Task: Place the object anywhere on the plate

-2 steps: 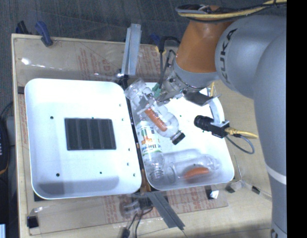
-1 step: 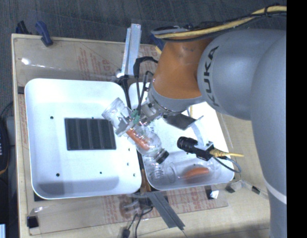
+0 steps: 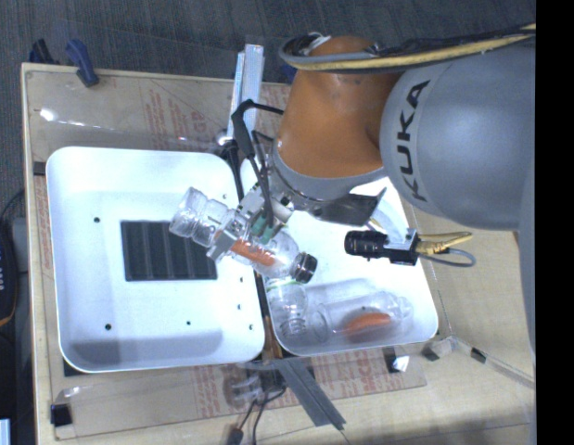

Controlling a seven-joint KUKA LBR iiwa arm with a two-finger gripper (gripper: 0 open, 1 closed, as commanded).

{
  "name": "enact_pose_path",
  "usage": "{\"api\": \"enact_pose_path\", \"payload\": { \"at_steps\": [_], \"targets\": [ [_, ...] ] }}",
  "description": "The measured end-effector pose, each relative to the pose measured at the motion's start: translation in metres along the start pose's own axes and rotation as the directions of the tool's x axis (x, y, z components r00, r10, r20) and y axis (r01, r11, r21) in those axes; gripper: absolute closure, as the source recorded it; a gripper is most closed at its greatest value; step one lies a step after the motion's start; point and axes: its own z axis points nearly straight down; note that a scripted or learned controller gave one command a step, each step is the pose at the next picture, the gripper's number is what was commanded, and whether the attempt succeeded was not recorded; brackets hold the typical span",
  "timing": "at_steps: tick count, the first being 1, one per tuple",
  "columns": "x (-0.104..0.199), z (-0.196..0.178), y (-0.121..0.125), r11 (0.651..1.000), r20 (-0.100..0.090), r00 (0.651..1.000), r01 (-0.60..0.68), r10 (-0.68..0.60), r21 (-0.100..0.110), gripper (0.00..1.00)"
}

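Note:
The plate (image 3: 161,250) is a dark ridged rectangle lying flat in the left white bin (image 3: 82,248). A clear plastic bottle (image 3: 285,258) with a black cap and an orange piece inside lies slanted across the divider between the bins. Its clear far end reaches the plate's upper right corner. My gripper (image 3: 233,230) hangs right over this bottle, below the orange wrist band (image 3: 328,119). The clear plastic and the gripper overlap, so contact between them is unclear.
A second clear bottle (image 3: 347,318) with an orange piece inside lies along the front of the right bin (image 3: 421,304). A black cylinder (image 3: 370,244) with a yellow cable sits beside the arm. The grey arm covers the right bin's back half.

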Motion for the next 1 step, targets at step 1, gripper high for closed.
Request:
{"api": "enact_pose_path", "payload": {
  "at_steps": [1],
  "targets": [
    [-0.0458,0.0062,0.0662,0.976,-0.001,0.976,0.218,-0.218,0.001,1.00]
  ]
}}
